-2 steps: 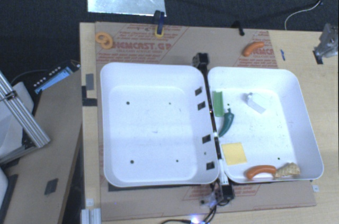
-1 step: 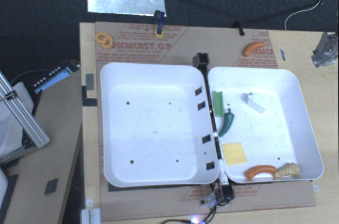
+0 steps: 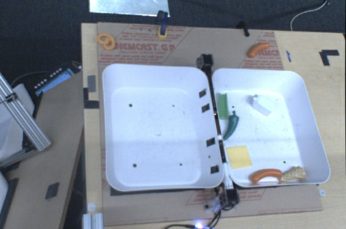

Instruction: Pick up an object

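All the pickable stuff is sat in the right bin (image 3: pixel 311 114). The green pepper (image 3: pixel 231 125) is parked near the divider, long axis tilted near-to-far. Jaw state can't be told, so approach direction is left unjudged.

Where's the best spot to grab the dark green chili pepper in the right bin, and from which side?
Grip the dark green chili pepper across its thicker middle, coming straight down from above. It lies flat on the floor of the right white bin, curved and tapering, so the tip would likely slip. Close across its narrow width; the light green block sits near its upper end.
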Controlling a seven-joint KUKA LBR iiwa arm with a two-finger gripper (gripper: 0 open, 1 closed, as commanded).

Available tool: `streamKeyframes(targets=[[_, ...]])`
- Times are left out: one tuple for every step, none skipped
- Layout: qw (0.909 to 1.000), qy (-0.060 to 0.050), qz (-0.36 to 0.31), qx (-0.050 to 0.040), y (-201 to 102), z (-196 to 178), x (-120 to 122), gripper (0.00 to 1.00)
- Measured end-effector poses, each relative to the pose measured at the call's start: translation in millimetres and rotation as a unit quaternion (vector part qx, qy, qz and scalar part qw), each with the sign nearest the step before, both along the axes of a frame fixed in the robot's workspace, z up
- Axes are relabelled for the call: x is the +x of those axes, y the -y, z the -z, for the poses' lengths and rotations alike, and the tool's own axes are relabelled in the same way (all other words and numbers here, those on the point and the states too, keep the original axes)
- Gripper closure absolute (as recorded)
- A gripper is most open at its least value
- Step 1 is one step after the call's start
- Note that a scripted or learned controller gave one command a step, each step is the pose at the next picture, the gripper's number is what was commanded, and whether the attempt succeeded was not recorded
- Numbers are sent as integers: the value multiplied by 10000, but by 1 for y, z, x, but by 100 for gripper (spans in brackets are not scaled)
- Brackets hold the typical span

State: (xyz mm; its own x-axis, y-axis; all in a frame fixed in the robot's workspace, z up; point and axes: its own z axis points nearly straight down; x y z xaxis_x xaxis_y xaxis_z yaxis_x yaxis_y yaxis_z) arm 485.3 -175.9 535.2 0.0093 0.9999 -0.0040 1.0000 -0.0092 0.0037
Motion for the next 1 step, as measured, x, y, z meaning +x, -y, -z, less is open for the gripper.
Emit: streamKeyframes(targets=[[10000,-9,-80,20,-42,15,2,100]])
